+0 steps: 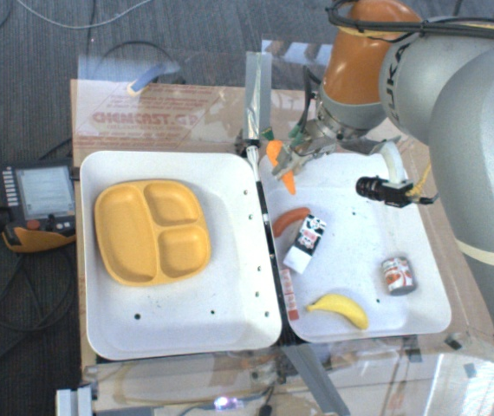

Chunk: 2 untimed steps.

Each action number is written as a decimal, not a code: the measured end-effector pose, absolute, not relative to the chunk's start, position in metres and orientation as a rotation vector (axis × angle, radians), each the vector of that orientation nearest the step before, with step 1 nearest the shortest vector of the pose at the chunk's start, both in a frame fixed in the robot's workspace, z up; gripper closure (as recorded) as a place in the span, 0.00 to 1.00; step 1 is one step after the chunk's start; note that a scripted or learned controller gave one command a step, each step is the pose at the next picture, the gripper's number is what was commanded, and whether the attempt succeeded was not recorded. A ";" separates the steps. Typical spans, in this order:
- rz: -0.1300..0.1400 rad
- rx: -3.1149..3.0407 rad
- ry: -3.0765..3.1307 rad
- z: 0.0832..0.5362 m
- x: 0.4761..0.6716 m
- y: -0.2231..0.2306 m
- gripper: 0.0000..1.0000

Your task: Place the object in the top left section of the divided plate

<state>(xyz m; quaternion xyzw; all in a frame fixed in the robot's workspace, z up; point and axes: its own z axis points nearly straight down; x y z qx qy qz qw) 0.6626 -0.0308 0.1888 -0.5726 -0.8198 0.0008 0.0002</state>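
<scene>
— Carrot [279, 165] at the right bin's [420, 315] far-left corner, gripper [292, 159] on it; the fingers' state I can't tell.
— Yellow divided plate [152, 230] sits in the left bin [178, 332].

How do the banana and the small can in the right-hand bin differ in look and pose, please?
The banana is yellow, long and curved, lying flat near the bin's front edge; the can is short and round, red and white, nearer the right wall. Both rest on the right bin floor, apart from each other.

Divided plate [152, 230] in left bin [230, 319]; banana [338, 309], can [397, 275] in right bin [433, 315]
</scene>
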 end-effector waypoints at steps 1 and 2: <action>0.002 -1.730 -2.621 0.183 0.641 0.038 1.00; 0.002 -1.321 -2.853 0.291 0.611 0.052 1.00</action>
